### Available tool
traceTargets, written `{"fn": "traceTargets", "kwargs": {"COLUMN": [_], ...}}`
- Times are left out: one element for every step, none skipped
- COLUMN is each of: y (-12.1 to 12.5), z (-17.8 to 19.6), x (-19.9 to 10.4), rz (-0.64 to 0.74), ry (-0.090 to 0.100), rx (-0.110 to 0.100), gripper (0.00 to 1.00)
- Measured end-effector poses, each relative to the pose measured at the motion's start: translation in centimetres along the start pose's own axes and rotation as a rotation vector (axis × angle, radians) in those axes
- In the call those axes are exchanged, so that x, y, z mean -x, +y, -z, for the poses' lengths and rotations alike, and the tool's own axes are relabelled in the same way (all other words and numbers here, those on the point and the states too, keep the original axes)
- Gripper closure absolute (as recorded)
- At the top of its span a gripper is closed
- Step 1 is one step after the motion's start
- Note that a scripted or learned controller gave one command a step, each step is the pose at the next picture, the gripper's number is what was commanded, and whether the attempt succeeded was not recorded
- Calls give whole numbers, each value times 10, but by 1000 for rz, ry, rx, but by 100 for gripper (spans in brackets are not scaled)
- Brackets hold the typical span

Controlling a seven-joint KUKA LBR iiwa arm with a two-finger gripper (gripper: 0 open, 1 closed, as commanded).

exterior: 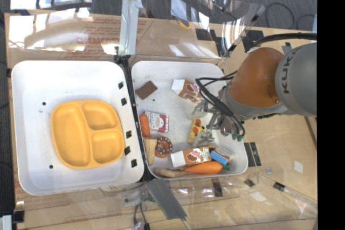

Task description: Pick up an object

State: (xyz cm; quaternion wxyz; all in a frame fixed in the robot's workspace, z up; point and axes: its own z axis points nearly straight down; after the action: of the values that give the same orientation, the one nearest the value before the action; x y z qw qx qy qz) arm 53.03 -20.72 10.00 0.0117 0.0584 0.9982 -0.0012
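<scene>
- Reaching in over the right bin (237, 70), the arm (269, 81) has its gripper (207, 116) low near that bin's right wall, above the yellow packet (196, 130); the wrist and cables hide the fingers, so I cannot tell whether they are apart, together or on anything.
- Judging by that, the pick looks not yet made: every item seems to rest on the bin floor, none visibly lifted.
- Two white bins: the left bin (27, 78) carries one yellow tray (86, 133) at its middle.
- The right bin holds the small items, about ten as far as I can count:
- one carrot (204, 168) along the near edge, with a brown stick-like thing (164, 172) at the near-left corner;
- two cartons, one (190, 157) near the carrot, one (186, 90) toward the far edge;
- one red-white packet (157, 122), one sausage (145, 125), one cone (150, 150) by the left wall;
- one donut (163, 146), one brown square (146, 89), one blue block (220, 158).
</scene>
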Motion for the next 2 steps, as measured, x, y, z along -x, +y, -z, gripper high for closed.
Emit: {"fn": "traceTargets", "kwargs": {"y": [-2,-2], "z": [-3,-4], "x": [-7,-6], "rz": [-93,-109], "ry": [9,13], "rx": [0,0], "gripper": [0,0]}}
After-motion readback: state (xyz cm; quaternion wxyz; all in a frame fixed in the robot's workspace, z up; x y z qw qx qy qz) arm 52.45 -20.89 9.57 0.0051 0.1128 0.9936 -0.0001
